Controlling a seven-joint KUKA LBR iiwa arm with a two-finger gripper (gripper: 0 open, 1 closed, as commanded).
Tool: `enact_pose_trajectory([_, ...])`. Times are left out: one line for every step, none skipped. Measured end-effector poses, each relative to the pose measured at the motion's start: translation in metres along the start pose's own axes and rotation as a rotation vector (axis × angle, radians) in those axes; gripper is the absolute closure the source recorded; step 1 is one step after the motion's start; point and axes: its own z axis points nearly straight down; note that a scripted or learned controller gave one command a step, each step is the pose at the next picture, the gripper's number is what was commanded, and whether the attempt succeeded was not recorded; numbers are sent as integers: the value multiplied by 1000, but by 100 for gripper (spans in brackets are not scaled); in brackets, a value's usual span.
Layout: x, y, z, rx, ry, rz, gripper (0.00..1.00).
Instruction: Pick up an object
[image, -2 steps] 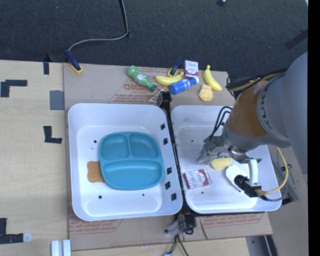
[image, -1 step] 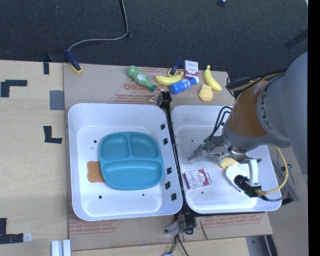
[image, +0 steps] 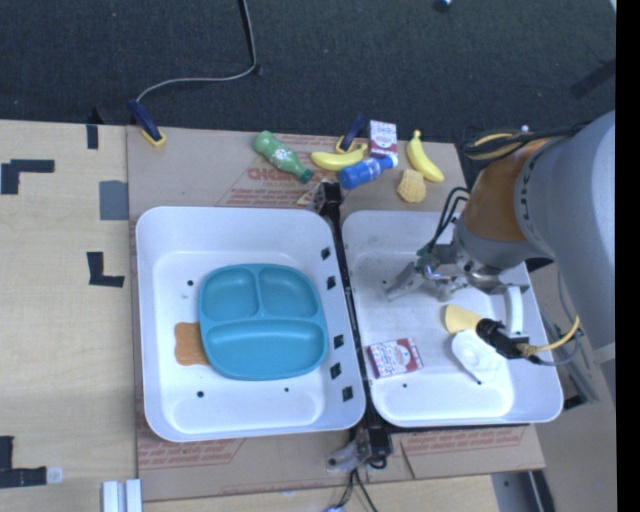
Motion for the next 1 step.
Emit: enact_pose_trajectory([36, -16, 0, 1, -1, 1, 0])
